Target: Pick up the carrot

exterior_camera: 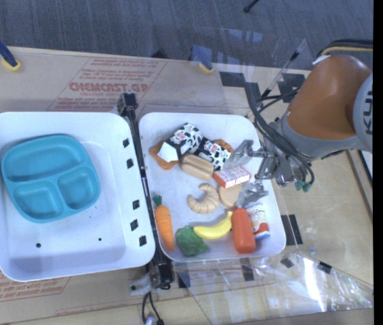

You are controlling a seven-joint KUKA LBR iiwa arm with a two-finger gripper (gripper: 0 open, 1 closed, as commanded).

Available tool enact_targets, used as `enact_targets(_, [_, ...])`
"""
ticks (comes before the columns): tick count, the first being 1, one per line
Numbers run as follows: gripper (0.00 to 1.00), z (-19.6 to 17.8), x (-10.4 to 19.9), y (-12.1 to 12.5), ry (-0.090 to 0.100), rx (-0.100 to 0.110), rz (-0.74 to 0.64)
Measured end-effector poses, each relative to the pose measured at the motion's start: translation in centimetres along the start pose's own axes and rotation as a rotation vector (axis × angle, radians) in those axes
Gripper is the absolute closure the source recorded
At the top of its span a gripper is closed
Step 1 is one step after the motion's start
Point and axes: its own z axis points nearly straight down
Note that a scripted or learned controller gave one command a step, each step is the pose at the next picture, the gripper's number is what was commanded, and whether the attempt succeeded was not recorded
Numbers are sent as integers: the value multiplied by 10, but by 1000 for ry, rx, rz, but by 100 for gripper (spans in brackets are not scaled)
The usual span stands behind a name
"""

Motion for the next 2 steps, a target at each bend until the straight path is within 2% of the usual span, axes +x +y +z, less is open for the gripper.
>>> enact_targets(1, [0, 125, 32, 62, -1, -3, -50])
enact_targets(2, [0, 24, 14, 193, -13, -7, -49])
